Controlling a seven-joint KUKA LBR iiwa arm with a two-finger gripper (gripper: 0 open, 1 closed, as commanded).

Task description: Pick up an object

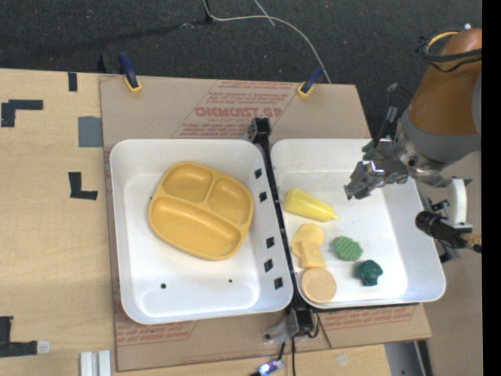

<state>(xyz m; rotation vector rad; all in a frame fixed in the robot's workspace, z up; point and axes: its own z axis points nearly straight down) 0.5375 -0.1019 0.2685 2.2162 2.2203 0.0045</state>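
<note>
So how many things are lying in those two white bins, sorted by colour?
Yellow: 2, plate, corn
Tan: 2, bread piece, round cookie
Green: 2, light broccoli, dark broccoli
Total: 6

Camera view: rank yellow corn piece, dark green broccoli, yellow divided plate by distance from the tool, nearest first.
Tool sits over the right bin's far side.
1. Yellow corn piece, right bin, to the tool's left.
2. Dark green broccoli, right bin, near edge.
3. Yellow divided plate, left bin.
</note>
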